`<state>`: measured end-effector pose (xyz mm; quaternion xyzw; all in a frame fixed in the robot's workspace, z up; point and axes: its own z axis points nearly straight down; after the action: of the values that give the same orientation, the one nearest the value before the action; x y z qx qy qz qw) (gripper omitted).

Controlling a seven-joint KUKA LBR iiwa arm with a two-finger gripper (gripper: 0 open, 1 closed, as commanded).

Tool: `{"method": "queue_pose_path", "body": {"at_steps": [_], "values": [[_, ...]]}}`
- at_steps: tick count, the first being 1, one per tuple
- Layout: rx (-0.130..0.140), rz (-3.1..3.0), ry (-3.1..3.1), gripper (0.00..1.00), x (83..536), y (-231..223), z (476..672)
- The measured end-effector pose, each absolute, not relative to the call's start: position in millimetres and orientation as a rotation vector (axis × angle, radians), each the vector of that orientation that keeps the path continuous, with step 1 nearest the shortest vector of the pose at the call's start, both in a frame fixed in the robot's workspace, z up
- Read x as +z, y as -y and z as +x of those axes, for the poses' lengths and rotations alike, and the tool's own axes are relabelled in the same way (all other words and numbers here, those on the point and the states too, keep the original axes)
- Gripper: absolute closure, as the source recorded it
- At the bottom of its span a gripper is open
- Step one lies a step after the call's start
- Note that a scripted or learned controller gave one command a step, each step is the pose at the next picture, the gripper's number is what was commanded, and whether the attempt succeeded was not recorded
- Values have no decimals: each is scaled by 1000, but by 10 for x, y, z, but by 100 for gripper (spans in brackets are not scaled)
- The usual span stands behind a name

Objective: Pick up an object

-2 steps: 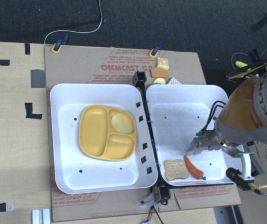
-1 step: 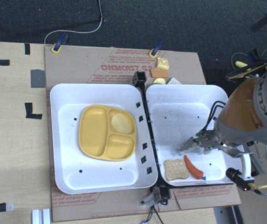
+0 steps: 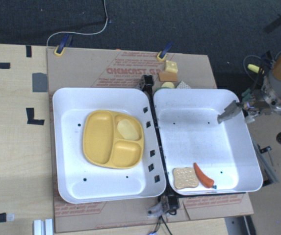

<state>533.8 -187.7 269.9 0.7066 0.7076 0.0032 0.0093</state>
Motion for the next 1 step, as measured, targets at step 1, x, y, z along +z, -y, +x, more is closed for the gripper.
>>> {"method": "queue_pose_path", "body": {"at_steps": [1], "values": [[-6,2227,-2228,0,1743,1462,4809]]}}
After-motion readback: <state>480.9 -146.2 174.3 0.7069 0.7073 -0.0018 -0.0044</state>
